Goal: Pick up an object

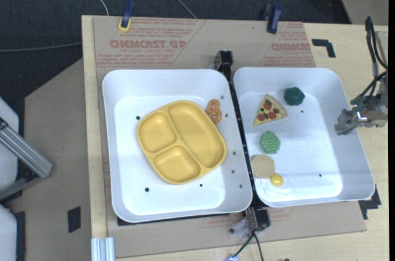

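Observation:
The right bin point(327, 189) holds several small toys. A pizza slice point(270, 110) lies near its upper left, with a dark green lump point(294, 95) just right of it. Below them sit a light green bumpy ball point(270, 142), a tan disc point(263, 165) and a small yellow piece point(276, 179). My gripper point(353, 120) hangs over the right rim of this bin, well to the right of all the toys, with nothing seen in it.
The left bin point(123, 130) carries a yellow three-part plate point(180, 141) and a small brown pretzel point(213, 110) at the plate's upper right. Cables run along the right edge of the bench, and clamps sit between the bins.

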Controlling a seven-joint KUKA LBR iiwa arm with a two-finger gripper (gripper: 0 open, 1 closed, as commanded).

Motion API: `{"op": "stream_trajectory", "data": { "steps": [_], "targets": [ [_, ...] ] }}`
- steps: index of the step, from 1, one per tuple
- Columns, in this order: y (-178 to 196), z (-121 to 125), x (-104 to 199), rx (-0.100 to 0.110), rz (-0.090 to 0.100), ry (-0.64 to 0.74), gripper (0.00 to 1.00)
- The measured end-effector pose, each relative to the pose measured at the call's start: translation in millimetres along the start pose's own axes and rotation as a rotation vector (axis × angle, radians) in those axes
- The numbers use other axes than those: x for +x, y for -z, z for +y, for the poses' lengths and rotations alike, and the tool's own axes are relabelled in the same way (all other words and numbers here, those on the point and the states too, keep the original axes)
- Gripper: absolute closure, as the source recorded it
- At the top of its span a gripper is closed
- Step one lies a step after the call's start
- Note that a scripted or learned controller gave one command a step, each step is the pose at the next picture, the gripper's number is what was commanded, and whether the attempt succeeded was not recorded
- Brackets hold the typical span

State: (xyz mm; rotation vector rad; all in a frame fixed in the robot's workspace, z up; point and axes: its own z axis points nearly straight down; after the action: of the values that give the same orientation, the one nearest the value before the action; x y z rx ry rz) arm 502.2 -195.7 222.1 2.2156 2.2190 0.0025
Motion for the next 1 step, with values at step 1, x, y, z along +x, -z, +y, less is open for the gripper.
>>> {"op": "stream_trajectory", "data": {
  "steps": [1],
  "targets": [
    [3.9,20.2,52.9,0.002,0.003,0.005,1.00]
  ]
}}
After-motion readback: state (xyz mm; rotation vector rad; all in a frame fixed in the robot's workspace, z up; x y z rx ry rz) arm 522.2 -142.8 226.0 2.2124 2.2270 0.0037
